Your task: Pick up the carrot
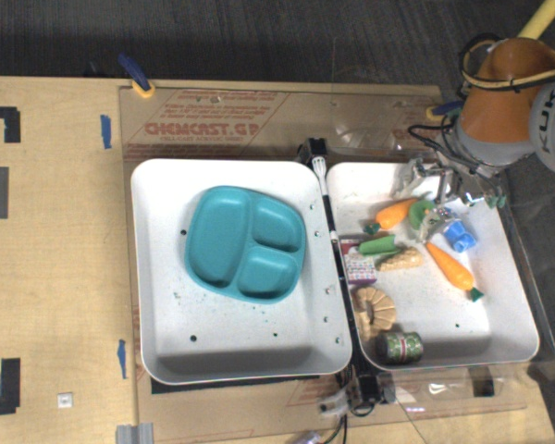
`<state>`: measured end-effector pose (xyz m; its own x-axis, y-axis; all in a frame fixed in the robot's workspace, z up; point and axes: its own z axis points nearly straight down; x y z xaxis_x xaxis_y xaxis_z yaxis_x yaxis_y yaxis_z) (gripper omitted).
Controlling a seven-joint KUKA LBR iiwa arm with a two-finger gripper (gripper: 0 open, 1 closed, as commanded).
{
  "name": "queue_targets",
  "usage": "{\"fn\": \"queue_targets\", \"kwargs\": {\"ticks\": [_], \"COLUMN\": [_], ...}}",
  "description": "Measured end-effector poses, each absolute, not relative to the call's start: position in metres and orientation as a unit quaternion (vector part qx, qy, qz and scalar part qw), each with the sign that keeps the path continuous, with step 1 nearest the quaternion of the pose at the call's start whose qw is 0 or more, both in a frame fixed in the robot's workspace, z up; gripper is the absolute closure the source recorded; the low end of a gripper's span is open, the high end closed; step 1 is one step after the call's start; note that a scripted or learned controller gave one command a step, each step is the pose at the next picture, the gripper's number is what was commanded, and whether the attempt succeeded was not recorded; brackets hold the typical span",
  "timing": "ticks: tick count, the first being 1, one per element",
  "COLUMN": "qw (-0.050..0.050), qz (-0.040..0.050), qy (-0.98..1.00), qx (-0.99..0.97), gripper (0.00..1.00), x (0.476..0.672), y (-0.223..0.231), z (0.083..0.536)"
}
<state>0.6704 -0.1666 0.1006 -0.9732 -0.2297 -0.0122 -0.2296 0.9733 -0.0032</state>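
Left bin (pixel 157 276): largest thing in it is the teal divided plate (pixel 244 242), three compartments, sitting toward the bin's far-centre.

Right bin (pixel 504 326): all the small stuff is here, crowded into the left and far half.

My arm comes in from the right; orange band (pixel 509 95) sits above the far right corner of the right bin. My gripper (pixel 441 185) is down over the far part of that bin, just beside the clutter. Can't tell if it's apart or together, too much metal and cable in the way. Nothing visibly clamped in it.

Carrot (pixel 451 266): long orange one, lying diagonal in the middle of the right bin, green stub end pointing to the near right. Lying on the bin floor, apart from my gripper.

A second, shorter orange veg (pixel 393 215) with a green top lies just left of the gripper. Blue block (pixel 459 237) just right of the carrot's upper end. Green pod (pixel 377 245) and a tan piece (pixel 402 261) left of the carrot. Tan wooden piece (pixel 376 309) nearer, by the left wall. Small green can (pixel 401 346) on its side at the near edge.
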Motion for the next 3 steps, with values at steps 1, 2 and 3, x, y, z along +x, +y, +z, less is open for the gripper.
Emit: {"fn": "queue_targets", "kwargs": {"ticks": [1, 2, 3], "qw": [0.005, 0.012, 0.017], "qz": [0.0007, -0.0005, -0.0009], "qy": [0.979, 0.979, 0.979], "qx": [-0.202, -0.203, -0.203], "gripper": [0.0, 1.0, 1.0], "x": [0.612, 0.617, 0.62], "y": [-0.105, -0.104, -0.102], "z": [0.09, 0.104, 0.116]}}
